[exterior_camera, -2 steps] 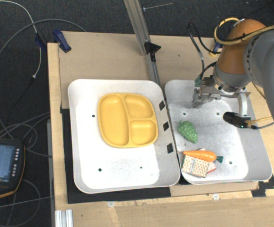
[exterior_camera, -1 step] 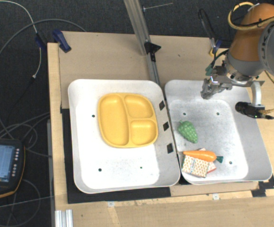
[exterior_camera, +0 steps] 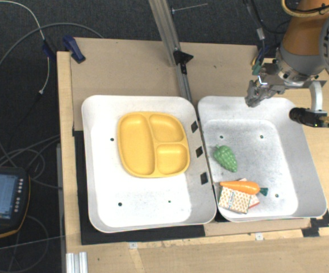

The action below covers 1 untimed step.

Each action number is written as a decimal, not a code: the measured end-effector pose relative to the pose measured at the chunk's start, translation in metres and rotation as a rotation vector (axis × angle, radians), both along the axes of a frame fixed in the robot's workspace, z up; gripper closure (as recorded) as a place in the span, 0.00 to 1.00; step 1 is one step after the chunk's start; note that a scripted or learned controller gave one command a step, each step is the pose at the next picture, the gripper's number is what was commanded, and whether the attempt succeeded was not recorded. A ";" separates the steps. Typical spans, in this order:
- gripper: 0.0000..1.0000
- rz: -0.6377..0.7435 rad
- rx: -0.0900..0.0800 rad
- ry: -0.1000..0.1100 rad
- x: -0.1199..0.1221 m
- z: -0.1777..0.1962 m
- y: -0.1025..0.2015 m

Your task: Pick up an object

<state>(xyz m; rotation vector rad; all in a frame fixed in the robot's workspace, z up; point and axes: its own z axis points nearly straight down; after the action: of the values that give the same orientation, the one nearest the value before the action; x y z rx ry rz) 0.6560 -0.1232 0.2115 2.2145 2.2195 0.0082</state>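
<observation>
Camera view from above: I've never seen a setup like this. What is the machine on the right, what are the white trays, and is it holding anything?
One camera looks down at a slant on a bench. The grey and orange machine at the upper right is a robot arm; its pincer hangs over the far edge of the right bin, with nothing visible in it. That bin holds a green toy vegetable, a toy carrot and a small patterned box, clustered near its front. The left bin holds a yellow divided plate. The arm's job is to pick up an object.
</observation>
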 end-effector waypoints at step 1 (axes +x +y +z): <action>1.00 -0.001 0.000 0.002 0.001 0.031 0.000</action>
<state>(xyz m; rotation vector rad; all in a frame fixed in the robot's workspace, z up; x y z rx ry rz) 0.6573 -0.1228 0.2422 2.2164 2.2200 0.0055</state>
